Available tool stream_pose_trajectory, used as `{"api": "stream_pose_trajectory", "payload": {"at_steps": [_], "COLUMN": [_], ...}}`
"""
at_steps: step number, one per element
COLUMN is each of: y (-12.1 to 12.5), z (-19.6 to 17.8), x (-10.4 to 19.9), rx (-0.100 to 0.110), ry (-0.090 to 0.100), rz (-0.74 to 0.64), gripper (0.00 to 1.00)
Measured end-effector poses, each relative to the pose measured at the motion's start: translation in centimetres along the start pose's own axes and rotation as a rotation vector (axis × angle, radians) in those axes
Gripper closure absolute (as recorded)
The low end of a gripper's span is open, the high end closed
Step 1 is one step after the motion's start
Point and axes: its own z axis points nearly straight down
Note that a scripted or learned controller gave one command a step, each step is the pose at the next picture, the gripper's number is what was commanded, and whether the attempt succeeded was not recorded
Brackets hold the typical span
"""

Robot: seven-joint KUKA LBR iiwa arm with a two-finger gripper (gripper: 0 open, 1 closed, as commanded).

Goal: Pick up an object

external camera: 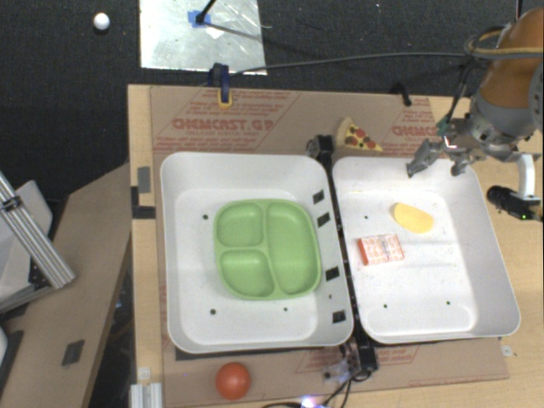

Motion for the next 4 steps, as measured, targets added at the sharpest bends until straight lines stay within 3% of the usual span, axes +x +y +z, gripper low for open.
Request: {"api": "stream_pose_trajectory", "payload": {"at_steps": [2, 3, 4], "y": [-0.7, -0.5, 0.2], "z": [10.6, 9.1, 2.7], "x": [0.9, 0.8, 0.7], "rx": [0.001, -0.007, -0.01], "ry": [0.0, -0.001, -0.002], "rz": [-0.001, -0.002, -0.003], "gripper": [0.0, 1.0, 1.0]}}
